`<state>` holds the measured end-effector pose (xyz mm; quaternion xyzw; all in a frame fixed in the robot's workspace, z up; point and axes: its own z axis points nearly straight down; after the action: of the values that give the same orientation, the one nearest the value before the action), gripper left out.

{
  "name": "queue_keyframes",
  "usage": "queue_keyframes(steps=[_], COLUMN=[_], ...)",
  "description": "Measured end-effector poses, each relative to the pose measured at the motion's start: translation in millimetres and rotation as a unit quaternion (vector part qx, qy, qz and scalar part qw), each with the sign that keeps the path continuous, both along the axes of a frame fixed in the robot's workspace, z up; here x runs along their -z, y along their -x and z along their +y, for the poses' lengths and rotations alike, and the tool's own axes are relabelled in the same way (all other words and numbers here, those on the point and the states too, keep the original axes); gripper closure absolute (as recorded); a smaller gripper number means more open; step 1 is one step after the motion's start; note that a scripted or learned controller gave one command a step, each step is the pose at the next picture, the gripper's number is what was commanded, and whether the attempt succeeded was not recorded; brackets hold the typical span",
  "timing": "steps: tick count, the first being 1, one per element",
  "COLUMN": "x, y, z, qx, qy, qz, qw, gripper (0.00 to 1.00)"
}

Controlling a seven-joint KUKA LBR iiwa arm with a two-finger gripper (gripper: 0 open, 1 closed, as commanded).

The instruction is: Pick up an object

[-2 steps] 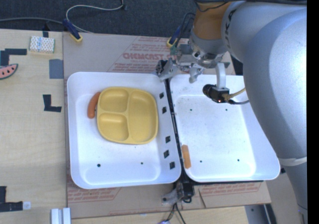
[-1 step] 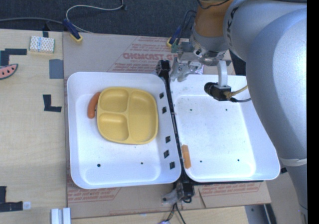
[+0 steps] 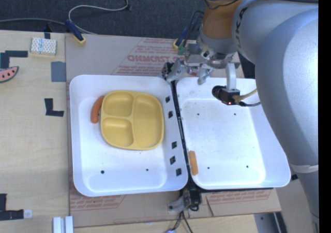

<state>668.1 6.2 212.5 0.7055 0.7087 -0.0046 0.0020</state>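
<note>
The tool (image 3: 199, 74) hangs over the far rim where the two bins meet, at about twelve o'clock of the right bin (image 3: 269, 172). Its finger parts are small and dark against the rim, and I cannot tell how they stand; nothing is visibly caught in it.

Three things are available to pick. A small orange carrot-like piece (image 3: 193, 162) lies in the right bin against its left wall, near the front. In the left bin (image 3: 83, 175) a yellow divided plate (image 3: 132, 119) sits centrally, and an orange sausage-shaped piece (image 3: 95, 110) lies touching the plate's nine o'clock edge.

From the tool, the carrot-like piece lies toward six o'clock, well apart, almost straight down the dividing wall. The sausage-shaped piece lies toward eight o'clock, across the plate.

To do the step well, I judge the carrot-like piece the likelier target, but its place against the wall leaves little room for a finger on that side. The approach should line the closing direction across its short width, come down vertically, and keep clear of the black clips (image 3: 172, 145) on the divider.
</note>
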Motion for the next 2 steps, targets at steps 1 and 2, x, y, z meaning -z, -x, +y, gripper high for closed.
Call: queue_keyframes(steps=[1, 2], x=[-9.6, -9.5], y=[-0.1, -0.1], z=[0.2, -0.1], qx=[-0.001, 0.0], qy=[0.0005, 0.0011], qz=[0.0, 0.0], qw=[1.0, 1.0], gripper=[1.0, 0.0])
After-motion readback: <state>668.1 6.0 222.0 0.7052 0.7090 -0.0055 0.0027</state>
